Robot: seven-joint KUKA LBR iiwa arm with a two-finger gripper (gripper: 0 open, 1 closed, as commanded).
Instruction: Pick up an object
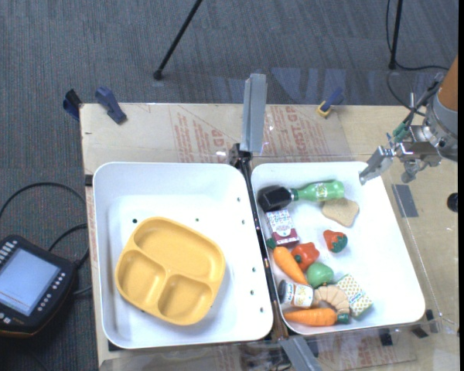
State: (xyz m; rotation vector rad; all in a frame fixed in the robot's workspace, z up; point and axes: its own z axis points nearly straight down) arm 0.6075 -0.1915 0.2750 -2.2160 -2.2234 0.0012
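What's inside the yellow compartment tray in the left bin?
The yellow three-compartment plastic tray shows bare yellow wells with no toys in them. The white left bin floor beneath it is covered.

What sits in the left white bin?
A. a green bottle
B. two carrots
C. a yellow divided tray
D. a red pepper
C: the yellow divided tray lies in the left bin, while the bottle, carrots and pepper are all in the right bin.
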